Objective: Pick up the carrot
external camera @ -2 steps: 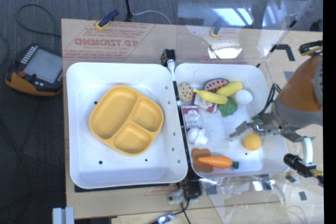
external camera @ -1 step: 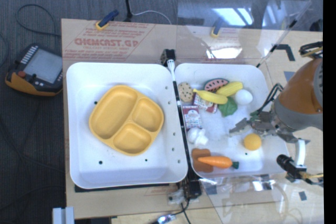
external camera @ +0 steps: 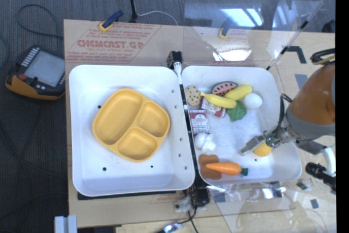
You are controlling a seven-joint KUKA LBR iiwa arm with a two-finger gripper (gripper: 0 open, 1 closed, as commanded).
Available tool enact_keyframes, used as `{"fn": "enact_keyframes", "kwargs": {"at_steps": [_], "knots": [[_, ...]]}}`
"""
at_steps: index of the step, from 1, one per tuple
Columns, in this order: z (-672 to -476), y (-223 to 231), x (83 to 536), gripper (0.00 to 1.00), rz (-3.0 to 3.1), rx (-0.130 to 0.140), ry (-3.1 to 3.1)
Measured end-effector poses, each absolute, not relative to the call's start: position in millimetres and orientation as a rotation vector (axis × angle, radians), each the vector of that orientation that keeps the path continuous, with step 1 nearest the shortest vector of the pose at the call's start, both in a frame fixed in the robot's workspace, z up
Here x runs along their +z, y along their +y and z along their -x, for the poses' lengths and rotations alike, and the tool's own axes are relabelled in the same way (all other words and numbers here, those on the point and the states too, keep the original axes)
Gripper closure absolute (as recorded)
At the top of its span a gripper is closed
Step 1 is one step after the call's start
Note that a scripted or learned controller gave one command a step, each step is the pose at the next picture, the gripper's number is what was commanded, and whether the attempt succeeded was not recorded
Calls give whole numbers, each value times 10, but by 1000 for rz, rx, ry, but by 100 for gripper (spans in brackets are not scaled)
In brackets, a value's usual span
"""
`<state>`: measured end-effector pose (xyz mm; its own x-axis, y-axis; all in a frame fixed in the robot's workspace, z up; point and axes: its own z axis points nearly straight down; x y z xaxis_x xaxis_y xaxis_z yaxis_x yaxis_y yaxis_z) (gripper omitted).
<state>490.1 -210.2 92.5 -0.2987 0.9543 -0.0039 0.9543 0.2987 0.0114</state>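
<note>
Carrot lies flat along the near edge of the right bin, toward its near-left corner. Well apart, by the bin's right edge, the gripper hovers, its fingers narrowly parted around nothing, beside a small yellow fruit.

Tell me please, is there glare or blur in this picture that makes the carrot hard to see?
In the camera view, bright glare lies on the clear sheet above the right bin; the carrot near the bin's front edge is evenly lit and fairly sharp; the gripper looks slightly soft.
</note>
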Motion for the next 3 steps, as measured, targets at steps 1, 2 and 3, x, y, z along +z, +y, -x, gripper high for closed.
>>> {"fn": "enact_keyframes", "kwargs": {"at_steps": [1,2,3], "knots": [[-4927,-2116,1014,100,-1851,10,2514],[-4929,-2101,938,100,-1630,12,2661],[-4937,-2088,937,100,-1533,8,2712]]}}
